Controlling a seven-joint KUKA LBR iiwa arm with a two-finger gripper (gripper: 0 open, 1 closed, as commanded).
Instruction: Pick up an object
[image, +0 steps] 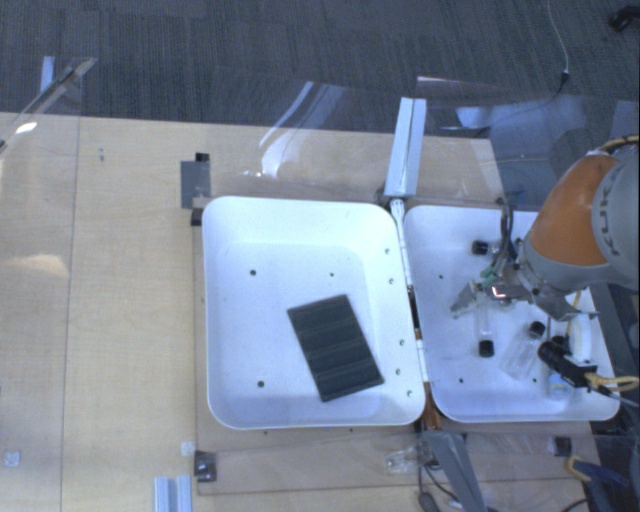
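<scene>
Reaching in from right, arm (585, 225) bent over right bin (440, 300), hand (490, 292) low inside, finger state unclear.

Two white bins (225, 330) sit side by side on a wooden bench (100, 320). Dark carpet (250, 50) lies beyond.

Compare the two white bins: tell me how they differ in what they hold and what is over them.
The left bin holds one large dark ribbed slab, lying flat and turned at a slant; the right bin holds several small items, some dark and some clear. The left bin lies open to the camera, while the arm hangs over the right bin with its claw low among the items. Both are shallow, white, round-cornered, and set side by side.
</scene>
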